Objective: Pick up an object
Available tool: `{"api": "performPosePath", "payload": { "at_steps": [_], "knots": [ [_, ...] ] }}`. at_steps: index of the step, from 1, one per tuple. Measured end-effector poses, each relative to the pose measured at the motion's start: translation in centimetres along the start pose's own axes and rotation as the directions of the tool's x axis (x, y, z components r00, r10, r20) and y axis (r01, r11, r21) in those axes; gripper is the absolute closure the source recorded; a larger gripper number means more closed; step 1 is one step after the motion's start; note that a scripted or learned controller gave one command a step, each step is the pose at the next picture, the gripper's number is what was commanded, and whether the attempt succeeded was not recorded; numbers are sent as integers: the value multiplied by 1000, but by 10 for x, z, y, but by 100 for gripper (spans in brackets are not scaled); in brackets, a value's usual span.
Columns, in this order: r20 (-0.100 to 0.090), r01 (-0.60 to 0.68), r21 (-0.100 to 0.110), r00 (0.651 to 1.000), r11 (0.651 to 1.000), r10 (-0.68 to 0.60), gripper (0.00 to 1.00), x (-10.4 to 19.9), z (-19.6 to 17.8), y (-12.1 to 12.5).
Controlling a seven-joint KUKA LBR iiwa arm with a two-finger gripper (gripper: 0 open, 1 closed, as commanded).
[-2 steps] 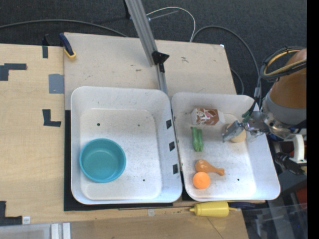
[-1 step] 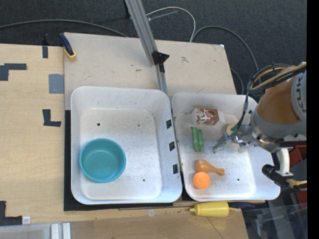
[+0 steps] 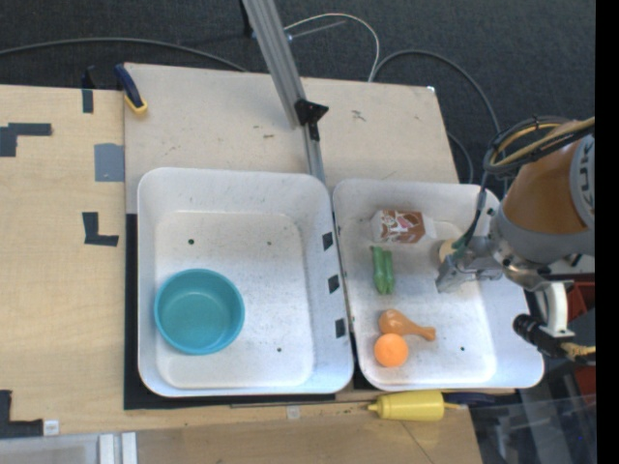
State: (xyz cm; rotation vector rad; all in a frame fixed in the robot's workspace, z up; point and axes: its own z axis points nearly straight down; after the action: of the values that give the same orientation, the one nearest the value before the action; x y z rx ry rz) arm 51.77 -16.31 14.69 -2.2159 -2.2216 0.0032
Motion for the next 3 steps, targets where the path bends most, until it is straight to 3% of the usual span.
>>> {"api": "performPosePath", "payload": {
  "at_steps": [2, 3],
  "knots": [
    [2, -1, -6, 1000, 1000, 1, 100, 5, -75, 1],
    [-1, 5, -4, 1000, 1000, -5, 100, 59, -84, 5]
  ]
}}
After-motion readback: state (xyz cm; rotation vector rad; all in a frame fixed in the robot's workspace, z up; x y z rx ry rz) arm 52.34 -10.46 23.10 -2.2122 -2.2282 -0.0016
